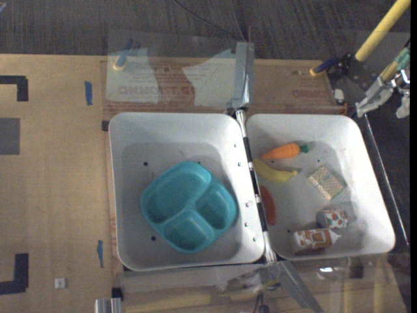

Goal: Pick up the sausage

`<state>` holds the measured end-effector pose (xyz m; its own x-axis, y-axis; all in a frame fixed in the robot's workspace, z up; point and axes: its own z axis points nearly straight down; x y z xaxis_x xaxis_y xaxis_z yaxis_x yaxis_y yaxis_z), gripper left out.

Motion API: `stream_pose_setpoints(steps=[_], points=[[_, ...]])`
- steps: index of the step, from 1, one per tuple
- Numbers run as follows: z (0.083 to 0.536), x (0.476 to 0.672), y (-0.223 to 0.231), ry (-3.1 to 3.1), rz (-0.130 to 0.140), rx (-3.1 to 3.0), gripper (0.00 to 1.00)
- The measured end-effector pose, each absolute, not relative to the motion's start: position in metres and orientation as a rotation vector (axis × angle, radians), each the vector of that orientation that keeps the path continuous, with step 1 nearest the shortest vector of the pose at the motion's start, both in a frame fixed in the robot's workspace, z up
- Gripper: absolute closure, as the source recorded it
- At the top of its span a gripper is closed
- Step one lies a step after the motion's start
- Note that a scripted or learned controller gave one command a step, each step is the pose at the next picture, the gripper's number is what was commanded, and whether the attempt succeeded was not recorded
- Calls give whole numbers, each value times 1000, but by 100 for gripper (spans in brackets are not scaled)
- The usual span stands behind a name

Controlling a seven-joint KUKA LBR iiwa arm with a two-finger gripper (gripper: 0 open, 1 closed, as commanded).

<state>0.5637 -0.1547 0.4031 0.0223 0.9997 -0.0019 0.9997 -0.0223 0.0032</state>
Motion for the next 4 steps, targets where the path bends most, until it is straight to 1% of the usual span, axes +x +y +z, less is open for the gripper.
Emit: stream_pose_setpoints(steps=[1,2,3,4], points=[[240,513,-181,1850,-1,2540,0],[88,509,-126,2138,10,2294,0],[163,488,-187,2341,1,2090,0],[88,507,-126,2133,4,2299,0]])
